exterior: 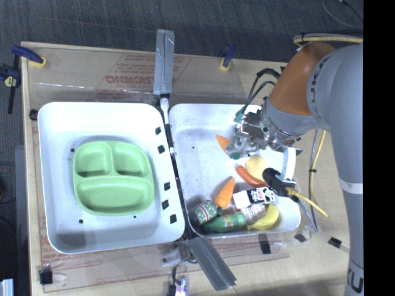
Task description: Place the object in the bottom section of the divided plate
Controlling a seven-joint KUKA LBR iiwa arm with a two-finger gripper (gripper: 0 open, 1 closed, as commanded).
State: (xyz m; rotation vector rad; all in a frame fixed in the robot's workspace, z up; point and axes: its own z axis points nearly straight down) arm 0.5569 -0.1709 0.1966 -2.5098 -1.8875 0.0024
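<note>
We have the gripper [242, 142] low in the right bin [191, 128], and we cannot tell how it is set or whether it has anything. Just off its tip on the plate side lies a small orange piece [223, 142], with a carrot [224, 192] below pointing up toward it. The green divided plate [113, 176] sits well apart across the bin walls, its wide bottom section [114, 196] farthest down

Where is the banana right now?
The banana lies in the right bin, at its front right corner, right beside the green bottle and below the black-and-white packet.
</note>
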